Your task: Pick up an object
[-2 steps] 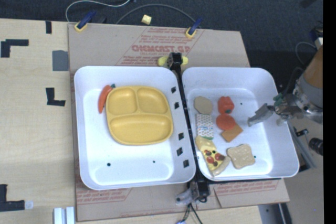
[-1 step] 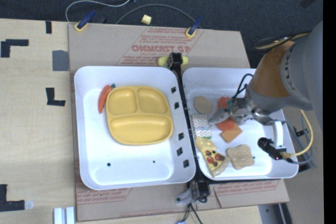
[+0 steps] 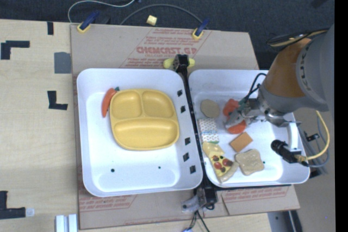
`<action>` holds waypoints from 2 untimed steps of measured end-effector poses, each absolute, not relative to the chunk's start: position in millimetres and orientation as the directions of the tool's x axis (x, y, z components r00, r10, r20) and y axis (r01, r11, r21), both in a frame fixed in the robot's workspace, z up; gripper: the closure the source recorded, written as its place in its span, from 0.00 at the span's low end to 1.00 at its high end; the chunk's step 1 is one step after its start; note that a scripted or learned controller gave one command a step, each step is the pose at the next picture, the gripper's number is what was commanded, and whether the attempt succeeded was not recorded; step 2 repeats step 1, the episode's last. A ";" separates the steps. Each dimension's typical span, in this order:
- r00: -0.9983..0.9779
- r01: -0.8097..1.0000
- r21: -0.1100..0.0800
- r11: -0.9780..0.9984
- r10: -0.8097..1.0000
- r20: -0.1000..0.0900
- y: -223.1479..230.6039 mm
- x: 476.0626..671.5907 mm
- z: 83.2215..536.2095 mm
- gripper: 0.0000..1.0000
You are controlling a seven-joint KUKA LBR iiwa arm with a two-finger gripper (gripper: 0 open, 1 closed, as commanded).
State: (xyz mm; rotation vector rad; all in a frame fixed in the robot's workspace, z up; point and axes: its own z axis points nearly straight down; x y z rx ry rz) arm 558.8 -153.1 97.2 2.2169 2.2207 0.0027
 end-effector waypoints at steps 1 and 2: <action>-0.007 1.000 0.004 0.007 1.000 0.001 -68.7 567.5 188.6 1.00; -0.007 1.000 0.004 0.007 1.000 0.001 -68.7 567.5 188.6 1.00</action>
